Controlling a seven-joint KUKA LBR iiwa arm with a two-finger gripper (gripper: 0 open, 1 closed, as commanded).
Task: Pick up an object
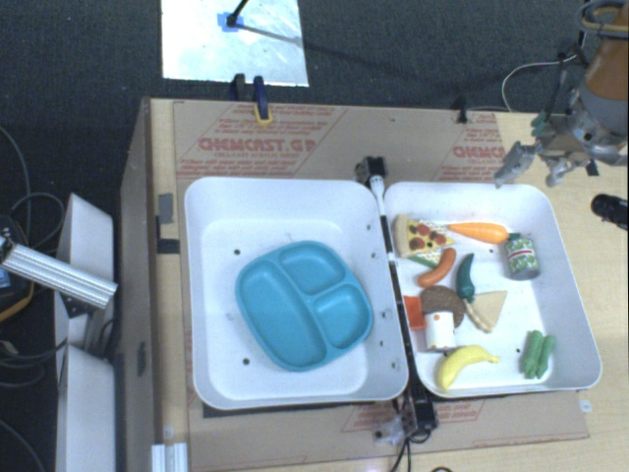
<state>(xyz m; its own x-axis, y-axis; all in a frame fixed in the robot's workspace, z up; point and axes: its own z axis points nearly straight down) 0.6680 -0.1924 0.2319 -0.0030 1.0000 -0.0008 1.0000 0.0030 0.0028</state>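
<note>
The right bin holds several toy foods: a pizza slice, a carrot, a green-labelled can, a sausage, a dark green pepper, a banana and green beans. My gripper hangs above the bin's far right corner, over the bench just beyond the rim. Its fingers are spread open with nothing between them. The nearest food is the carrot, well below and to the left.
The left bin carries a blue divided plate. A ridge separates the two bins. A brown disc, a bread wedge and a white cylinder crowd the right bin's middle.
</note>
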